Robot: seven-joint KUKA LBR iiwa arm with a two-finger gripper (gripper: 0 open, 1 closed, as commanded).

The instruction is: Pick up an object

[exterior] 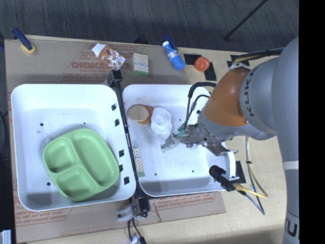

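Gripper [171, 142] beside clear cup [161, 121], brown cup [140, 114]

I see the surface [45, 50], covered in printed cardboard, carrying two white bins side by side: left bin [20, 136], right bin [177, 186]. Along its far edge lie a snack packet [107, 56], a small box [140, 63], a blue bottle [173, 56] and an orange cap [202, 63].

We see two shallow white plastic bins [30, 98], smooth and faintly glossy. The green three-compartment plastic tray [80, 162] looks matt. The clear plastic cup [161, 121] appears translucent; the arm's orange band [227, 103] looks glossy, its grey casing [277, 93] satin-smooth.
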